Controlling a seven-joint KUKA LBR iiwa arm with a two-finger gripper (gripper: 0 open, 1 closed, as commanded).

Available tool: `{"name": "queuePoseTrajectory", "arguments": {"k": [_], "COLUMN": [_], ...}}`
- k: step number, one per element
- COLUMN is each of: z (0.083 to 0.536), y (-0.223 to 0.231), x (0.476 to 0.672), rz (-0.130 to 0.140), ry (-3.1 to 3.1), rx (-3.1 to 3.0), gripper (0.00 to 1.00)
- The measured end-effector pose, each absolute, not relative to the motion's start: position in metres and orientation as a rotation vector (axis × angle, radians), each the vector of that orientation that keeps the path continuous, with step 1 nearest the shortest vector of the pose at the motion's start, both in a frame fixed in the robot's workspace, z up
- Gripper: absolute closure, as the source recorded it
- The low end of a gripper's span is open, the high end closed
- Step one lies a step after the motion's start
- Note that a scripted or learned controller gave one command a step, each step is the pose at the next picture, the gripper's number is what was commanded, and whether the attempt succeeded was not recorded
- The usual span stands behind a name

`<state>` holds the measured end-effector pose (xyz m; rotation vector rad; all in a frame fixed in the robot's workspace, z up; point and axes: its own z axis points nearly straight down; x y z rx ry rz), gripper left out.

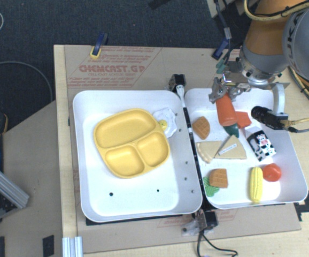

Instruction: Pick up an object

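Note:
My gripper (225, 91) hangs over the far left part of the right bin (299, 183). It is shut on an orange toy carrot (225, 110). The carrot's top end sits between the fingers, and its green tip (231, 129) points down toward the bin floor. A small red piece (244, 119) lies right beside the carrot. The grey and orange arm (272, 25) comes in from the upper right.
The right bin also holds a brown roll (200, 127), a sandwich wedge (221, 150), a toast piece (218, 178) on green leaf, a yellow corn cob (256, 184), a red tomato (272, 172) and a black-and-white toy (261, 145). The left bin (90, 197) holds a yellow divided plate (130, 142) and a fried egg (163, 120).

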<state>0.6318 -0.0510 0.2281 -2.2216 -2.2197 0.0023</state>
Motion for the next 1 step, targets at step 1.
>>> {"name": "queuePoseTrajectory", "arguments": {"k": [1], "z": [0.219], "y": [-0.0621], "x": [0.6473], "rz": [-0.001], "ry": [-2.224], "rx": [-2.225], "gripper": [1.0]}}
